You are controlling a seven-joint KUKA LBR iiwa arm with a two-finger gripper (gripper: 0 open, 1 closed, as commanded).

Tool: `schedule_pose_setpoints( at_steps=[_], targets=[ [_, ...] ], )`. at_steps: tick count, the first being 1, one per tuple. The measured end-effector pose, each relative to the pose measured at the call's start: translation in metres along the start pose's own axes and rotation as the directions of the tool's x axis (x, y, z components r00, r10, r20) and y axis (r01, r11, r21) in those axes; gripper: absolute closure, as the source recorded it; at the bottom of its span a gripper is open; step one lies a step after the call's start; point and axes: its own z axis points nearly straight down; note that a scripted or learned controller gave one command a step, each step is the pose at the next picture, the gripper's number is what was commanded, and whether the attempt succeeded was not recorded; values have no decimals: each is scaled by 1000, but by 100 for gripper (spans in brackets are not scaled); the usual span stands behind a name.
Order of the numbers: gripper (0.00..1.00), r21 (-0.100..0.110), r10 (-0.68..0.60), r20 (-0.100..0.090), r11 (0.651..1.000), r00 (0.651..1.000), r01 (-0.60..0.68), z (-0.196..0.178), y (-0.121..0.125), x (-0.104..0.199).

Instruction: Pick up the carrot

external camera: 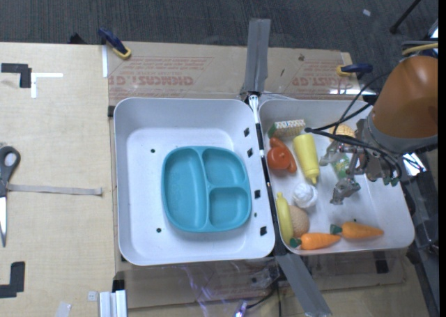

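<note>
Two carrots (359,230) hug right bin's (401,239) front edge; fingers (343,192) above (gap unclear).

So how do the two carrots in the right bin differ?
The left carrot lies against the bin's near wall, beside the potato; the right carrot lies apart from the other food. The left one tilts up toward the right; the right one tilts down. Both are orange with green tops.
</note>
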Motion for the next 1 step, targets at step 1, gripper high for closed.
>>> schedule_pose_setpoints(
  at_steps=[1],
  targets=[
    [0,-1,-206,-2,979,979,206,-73,84,57]
  ],
)
